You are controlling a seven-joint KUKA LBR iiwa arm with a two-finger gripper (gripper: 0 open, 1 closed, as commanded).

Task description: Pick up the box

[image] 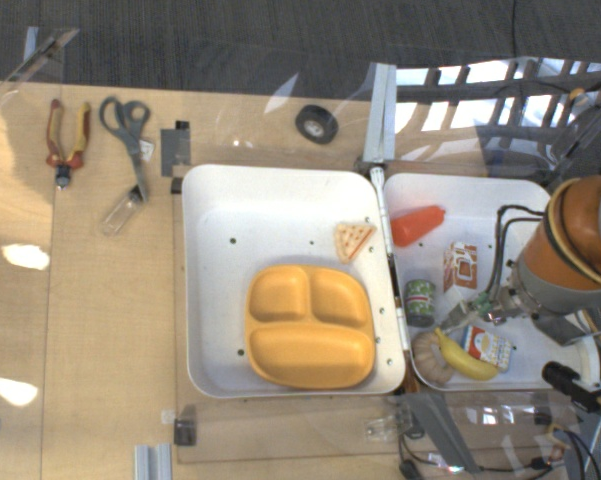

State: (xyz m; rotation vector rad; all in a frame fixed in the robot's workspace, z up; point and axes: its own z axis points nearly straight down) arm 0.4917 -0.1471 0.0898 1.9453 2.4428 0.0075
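Closest, at the right bin's (540, 190) front wall: banana (467, 359) lying across a printed carton (491, 348), beside a round greyish lump (432, 369). Behind those, green can (419, 301), red-orange vegetable (417, 224) and the box (460, 266), orange and white, mid-bin, long axis running front to back, slightly tilted. Hand (477, 314) just in front of the box, opening impossible to tell. Left bin (212, 268): yellow divided tray (310, 325), waffle wedge (355, 238).

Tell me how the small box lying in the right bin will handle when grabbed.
The small box lies flat, so it probably won't roll or tip. It looks like thin printed carton, likely light and apt to crush under a hard squeeze. Its low profile on the right bin floor may make gripping its edges awkward.
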